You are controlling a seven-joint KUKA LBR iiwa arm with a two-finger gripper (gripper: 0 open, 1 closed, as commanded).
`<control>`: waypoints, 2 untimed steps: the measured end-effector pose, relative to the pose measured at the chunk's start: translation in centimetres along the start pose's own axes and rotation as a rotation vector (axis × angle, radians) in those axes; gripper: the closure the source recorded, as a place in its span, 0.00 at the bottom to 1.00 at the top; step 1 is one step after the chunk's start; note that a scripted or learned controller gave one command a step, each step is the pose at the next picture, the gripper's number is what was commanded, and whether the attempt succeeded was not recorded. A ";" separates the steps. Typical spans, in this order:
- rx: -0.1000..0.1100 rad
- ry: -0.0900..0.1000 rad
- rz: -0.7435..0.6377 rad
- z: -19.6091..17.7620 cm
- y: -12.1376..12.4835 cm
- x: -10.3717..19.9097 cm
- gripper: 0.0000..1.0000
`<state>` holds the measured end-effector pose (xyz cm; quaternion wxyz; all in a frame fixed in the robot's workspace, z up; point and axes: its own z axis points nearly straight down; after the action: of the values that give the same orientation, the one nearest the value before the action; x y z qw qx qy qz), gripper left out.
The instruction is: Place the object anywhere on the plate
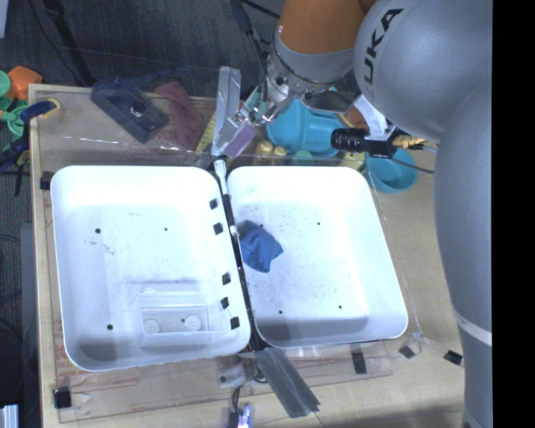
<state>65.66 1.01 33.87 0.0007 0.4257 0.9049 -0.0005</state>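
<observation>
A crumpled blue object [259, 246] lies in the right bin [368, 251], close to its left wall. A pale, whitish plate [171, 308] that blends into the floor rests in the left bin [75, 251], toward its front. My gripper [230, 125] hangs over the back edge of the bench, just behind where the two bins meet. It is well behind the blue object and apart from it. The grey arm with its orange band [322, 25] comes in from the upper right.
Behind the right bin sit a light-blue toy [305, 129] and a blue cup [394, 174]. A dark flat object [129, 109] lies behind the left bin. Green toys [12, 109] sit at the far left. Black clips [224, 276] line the divide between the bins.
</observation>
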 end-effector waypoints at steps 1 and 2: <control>0.004 0.003 0.158 4.6 1.8 8.4 1.00; 0.005 0.003 0.128 10.6 2.2 15.3 1.00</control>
<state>57.61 14.16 23.25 -0.0019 0.4825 0.8759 -0.0022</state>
